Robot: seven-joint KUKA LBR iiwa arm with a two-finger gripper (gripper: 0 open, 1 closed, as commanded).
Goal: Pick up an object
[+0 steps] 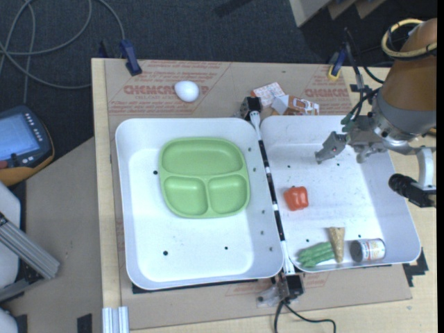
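With the end effector [345, 146] raised over the far part of the right bin [388, 207], its fingers apparently spread and nothing held between them, it should be centred over the red object [297, 198] lying apart mid-bin, lowered straight, and closed only once the object is straddled.

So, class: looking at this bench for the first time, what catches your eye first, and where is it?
The pale green three-compartment plastic tray lying in the left white bin stands out most. Next, a small red-orange toy pepper sits mid-way in the right white bin, with the grey end effector hovering above that bin's far side.
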